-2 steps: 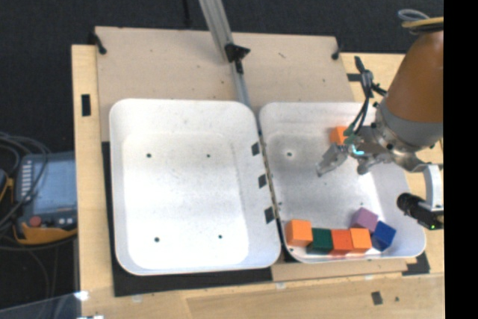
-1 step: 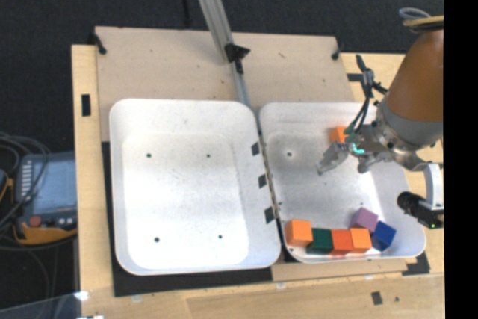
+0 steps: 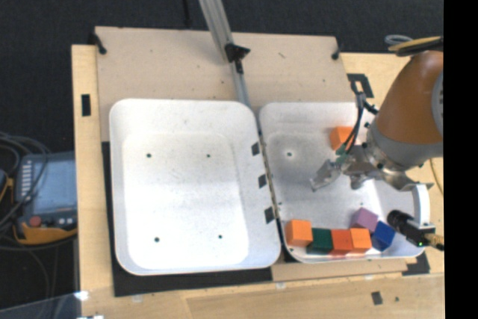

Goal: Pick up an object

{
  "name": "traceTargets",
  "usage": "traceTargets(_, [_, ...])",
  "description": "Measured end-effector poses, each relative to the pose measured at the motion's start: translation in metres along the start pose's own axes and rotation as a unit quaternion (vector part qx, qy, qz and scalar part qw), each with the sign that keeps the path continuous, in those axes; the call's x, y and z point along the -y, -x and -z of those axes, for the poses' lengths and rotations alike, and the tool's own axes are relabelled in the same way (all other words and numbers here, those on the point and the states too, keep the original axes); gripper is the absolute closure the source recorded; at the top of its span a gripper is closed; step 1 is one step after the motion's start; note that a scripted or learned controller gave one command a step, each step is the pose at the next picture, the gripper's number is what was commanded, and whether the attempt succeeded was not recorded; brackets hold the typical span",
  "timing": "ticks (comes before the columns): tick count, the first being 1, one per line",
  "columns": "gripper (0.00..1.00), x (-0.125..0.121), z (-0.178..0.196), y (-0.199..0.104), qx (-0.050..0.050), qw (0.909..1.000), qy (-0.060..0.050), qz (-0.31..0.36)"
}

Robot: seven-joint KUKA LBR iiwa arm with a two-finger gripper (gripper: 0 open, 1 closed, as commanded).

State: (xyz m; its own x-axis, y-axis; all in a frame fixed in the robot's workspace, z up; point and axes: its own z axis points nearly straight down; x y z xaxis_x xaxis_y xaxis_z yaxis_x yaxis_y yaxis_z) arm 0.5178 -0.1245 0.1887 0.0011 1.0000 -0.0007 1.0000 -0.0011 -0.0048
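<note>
Resting on a wooden counter over dark floor, two white bins sit side by side. Blocks line the right bin's near edge. Whether the end effector grips anything, I cannot tell.

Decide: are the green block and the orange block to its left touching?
Touching. The camera view shows the green block pressed against the orange block, with no bin floor visible between them.

Robotics lab: wooden bench bearing two white bins, metal camera pole, control pendant with cables, dark floor.
</note>
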Motion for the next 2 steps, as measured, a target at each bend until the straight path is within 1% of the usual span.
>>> traceTargets(1, [0.00, 0.002, -0.062, 0.005, 0.000, 1.0000, -0.001, 0.000])
traceTargets(2, [0.00, 0.001, -0.090, 0.007, 0.000, 1.0000, 0.003, -0.001])
